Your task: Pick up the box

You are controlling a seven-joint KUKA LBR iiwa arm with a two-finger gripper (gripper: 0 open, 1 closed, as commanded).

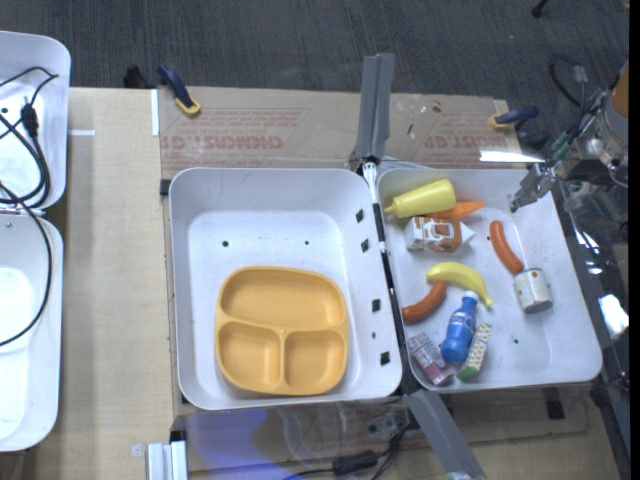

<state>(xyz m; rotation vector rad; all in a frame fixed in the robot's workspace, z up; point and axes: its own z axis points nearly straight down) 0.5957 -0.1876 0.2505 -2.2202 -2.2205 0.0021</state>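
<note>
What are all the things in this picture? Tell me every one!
Left bin: 1, white, left of the divider.
Divided plate: 1, yellow-orange, in the left bin.
Right bin: 1, white, right of the divider.
Mustard bottle: 1, yellow, top of the right bin.
Carrot: 1, orange, beside the mustard bottle.
Box: 1, white and orange-brown, below the mustard bottle.
Banana: 1, yellow, middle of the right bin.
Sausages: 2, red-orange, one right of the box, one below the banana.
Can: 1, pale, right side.
Bottle: 1, blue, lower right bin.
Gripper: 1, grey metal, over the right bin's top right corner.
</note>
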